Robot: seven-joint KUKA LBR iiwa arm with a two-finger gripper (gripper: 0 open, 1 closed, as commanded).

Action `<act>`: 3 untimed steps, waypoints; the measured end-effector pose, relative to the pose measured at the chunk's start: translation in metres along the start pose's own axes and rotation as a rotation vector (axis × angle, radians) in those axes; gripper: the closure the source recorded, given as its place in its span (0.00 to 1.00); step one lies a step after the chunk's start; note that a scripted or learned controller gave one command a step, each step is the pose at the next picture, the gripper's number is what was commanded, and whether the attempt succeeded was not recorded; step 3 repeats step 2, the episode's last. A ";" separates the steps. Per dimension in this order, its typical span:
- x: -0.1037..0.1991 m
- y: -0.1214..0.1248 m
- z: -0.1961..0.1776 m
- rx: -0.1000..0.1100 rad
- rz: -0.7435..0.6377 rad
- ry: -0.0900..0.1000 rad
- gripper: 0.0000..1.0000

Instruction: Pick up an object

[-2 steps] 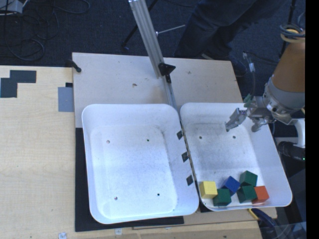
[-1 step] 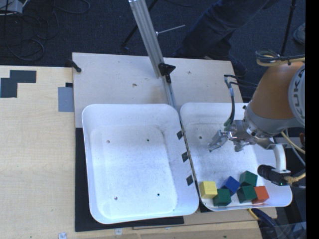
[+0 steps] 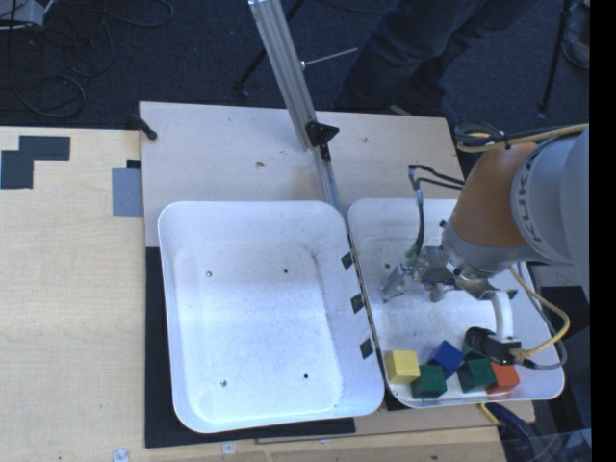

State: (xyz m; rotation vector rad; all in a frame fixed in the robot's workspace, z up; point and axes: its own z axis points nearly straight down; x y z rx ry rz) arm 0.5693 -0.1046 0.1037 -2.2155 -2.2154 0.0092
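Camera view shows five small cubes with matte, plain faces and no writing on them, grouped at the lower edge of the right bin [image 3: 380, 221], in the lower right of the frame: a yellow cube [image 3: 403, 365], a blue cube [image 3: 448, 356], two green cubes [image 3: 430, 382] [image 3: 474, 373] and an orange cube [image 3: 503, 377]. The gripper [image 3: 399, 283] hangs above the middle of this smooth white bin, apart from the cubes, and if it is spread or pressed together I cannot tell. The left bin [image 3: 178, 221] is also white and shallow, with rounded corners.
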 end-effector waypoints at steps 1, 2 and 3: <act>0.054 -0.048 -0.090 -0.011 -0.004 0.001 0.00; 0.071 -0.076 -0.136 -0.010 -0.001 0.000 0.00; 0.071 -0.076 -0.136 -0.010 -0.001 0.000 0.00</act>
